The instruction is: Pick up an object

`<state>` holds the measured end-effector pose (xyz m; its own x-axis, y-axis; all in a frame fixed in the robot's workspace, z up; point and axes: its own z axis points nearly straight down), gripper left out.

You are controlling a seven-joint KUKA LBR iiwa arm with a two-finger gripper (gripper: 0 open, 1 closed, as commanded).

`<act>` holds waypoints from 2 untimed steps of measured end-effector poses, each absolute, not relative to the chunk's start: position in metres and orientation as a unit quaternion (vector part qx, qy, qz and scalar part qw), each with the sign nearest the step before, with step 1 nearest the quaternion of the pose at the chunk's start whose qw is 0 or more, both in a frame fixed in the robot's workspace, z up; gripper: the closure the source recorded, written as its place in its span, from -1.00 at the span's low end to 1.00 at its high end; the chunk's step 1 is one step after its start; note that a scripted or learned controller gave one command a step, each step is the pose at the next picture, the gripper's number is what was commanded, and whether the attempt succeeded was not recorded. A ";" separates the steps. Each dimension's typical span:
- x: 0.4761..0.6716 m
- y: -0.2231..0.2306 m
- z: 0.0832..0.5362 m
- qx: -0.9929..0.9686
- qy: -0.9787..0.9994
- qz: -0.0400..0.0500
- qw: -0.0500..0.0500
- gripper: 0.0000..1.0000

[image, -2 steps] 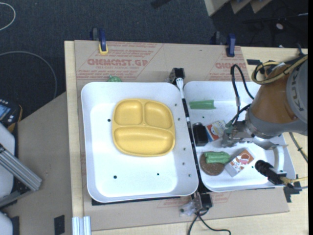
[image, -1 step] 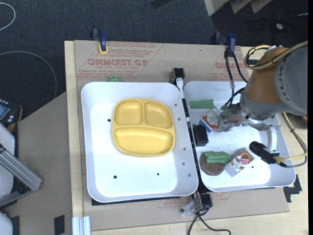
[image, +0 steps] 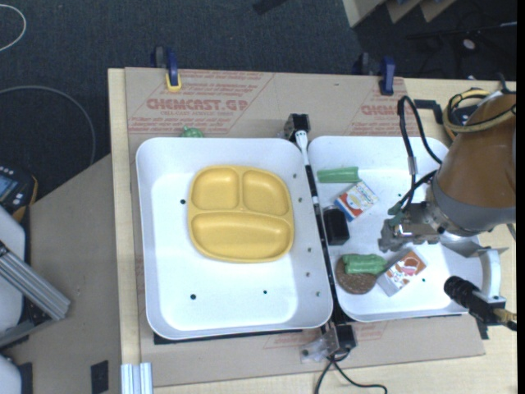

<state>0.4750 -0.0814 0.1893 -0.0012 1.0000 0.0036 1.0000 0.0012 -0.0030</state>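
A grey-and-orange arm reaches in from three o'clock over the right bin (image: 426, 306), its gripper (image: 396, 230) hanging above the smooth white floor near the bin's centre; whether the jaws are apart or together cannot be told from this angle. Nothing is seen between them.

The right bin holds a scatter of small goods. A green bar-shaped piece (image: 338, 174) lies at the bin's twelve o'clock, long axis running nine to three. Just below it a small white carton with blue and red print (image: 356, 200) sits tilted, corners toward the clock's diagonals. A black rectangular block (image: 335, 226) lies against the nine o'clock wall, long axis twelve to six. At six o'clock a second green piece (image: 363, 263) rests on a round brown disc (image: 355, 281), and beside them a red-and-white carton (image: 401, 272) lies askew, just under the gripper. Open floor remains along the bin's three o'clock side.

The left bin (image: 164, 245), glossy with rounded corners, carries a yellow three-compartment plastic plate (image: 241, 213), with bare floor all around it. Both bins sit on a brown printed board (image: 205, 101) held by blue clamps (image: 171, 66) at twelve o'clock.
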 end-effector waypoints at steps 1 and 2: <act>0.481 0.006 0.270 -0.703 -0.711 -0.005 -0.002 1.00; 0.489 0.058 0.394 -0.704 -0.710 -0.008 -0.005 1.00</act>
